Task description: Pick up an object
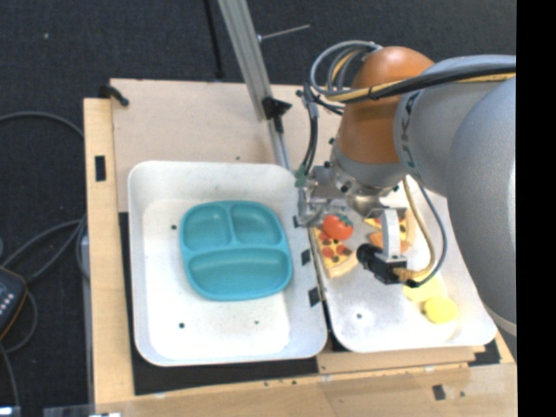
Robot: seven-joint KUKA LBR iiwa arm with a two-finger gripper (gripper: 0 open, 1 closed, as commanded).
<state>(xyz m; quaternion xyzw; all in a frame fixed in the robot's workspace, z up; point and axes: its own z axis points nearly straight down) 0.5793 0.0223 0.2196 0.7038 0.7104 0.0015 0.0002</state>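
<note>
My gripper [320, 208] hangs over the left edge of the right bin [382, 333], close to the wall between the two bins. A red and orange toy fruit with a green top [336, 228] sits directly under and beside it, touching or nearly touching the gripper; I cannot tell whether it is held. Just below the fruit, a toy pizza slice [335, 255] lies on the bin floor. Partly hidden behind the wrist is an orange-yellow piece [377, 228]. A yellow round object [440, 309] rests at the bin's lower right.
The left bin [156, 320] holds a teal divided plate [234, 250] near its middle. A metal rail [252, 63] slants down toward the bins' back edge. The big grey arm covers the right bin's back and right side.
</note>
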